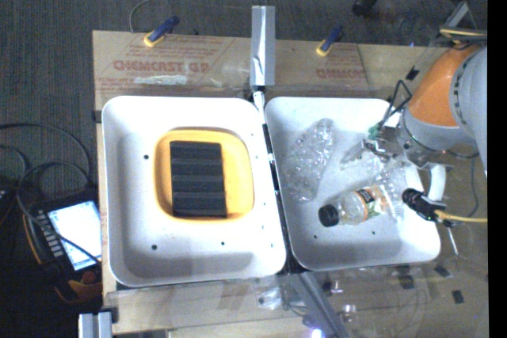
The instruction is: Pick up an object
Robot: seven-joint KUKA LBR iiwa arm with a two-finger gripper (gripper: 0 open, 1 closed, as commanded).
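Camera view, top-down at a slant. You've got two white bins side by side on the bench. Left bin (127,194) holds a yellow tray (242,170) w/ a black ribbed block (196,179) sitting in it, roughly centred.

Right bin (348,249) has the clutter. Clear crumpled plastic bag (307,158) lies in the left-centre part, near the divider. A small plastic bottle (358,206) lies on its side toward the front of the bin, black cap pointing left, orange-ish label in the middle. More crinkled clear plastic (366,162) sits just above/right of the bottle, under the wrist.

The arm (467,103) comes in from the right, orange band visible, grey body above the right bin's far-right side. Gripper (383,140) area is at the wrist end, over the upper-right part of the right bin, w/ a small green bit next to it. Can't tell if it's spread or closed; too blurred and mixed w/ the clear plastic. You can't see anything clearly held. Bottle is apart from the gripper, lower in the frame, resting on the bin floor.

Behind the bins: cardboard sheet (158,67) w/ red print, two blue-yellow clamps (161,31) on its far edge.
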